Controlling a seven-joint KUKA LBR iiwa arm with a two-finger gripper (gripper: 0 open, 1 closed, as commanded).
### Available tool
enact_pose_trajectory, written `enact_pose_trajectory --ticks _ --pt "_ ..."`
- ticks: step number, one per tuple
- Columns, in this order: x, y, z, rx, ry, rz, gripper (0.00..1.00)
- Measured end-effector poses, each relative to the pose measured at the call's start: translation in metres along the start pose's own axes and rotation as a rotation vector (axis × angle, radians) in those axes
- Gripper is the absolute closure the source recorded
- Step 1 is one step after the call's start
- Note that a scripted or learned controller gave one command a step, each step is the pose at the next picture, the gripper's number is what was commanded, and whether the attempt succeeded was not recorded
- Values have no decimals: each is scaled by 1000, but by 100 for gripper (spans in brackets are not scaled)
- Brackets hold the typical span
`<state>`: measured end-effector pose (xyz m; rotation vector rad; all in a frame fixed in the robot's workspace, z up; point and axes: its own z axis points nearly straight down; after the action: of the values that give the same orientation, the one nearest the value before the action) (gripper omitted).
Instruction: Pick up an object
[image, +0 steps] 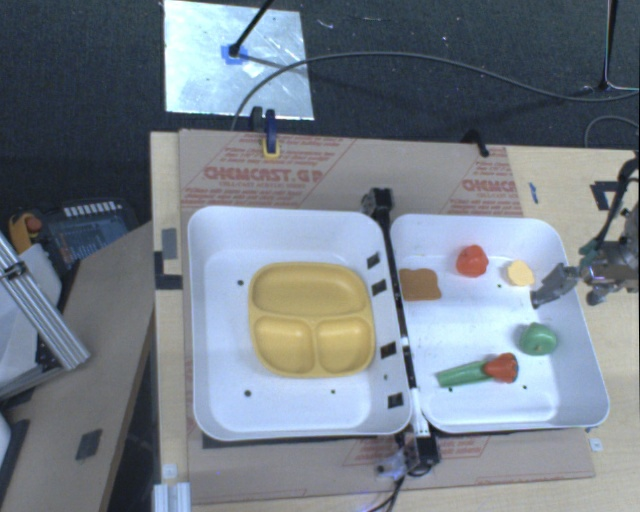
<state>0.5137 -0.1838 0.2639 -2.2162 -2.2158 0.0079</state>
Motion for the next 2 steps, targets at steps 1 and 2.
enact_pose_trajectory --ticks 1,2 --pt "1 2 -6 -11 -2 -4 0" --pt "-9 7 44 -8 -2 -1 0"
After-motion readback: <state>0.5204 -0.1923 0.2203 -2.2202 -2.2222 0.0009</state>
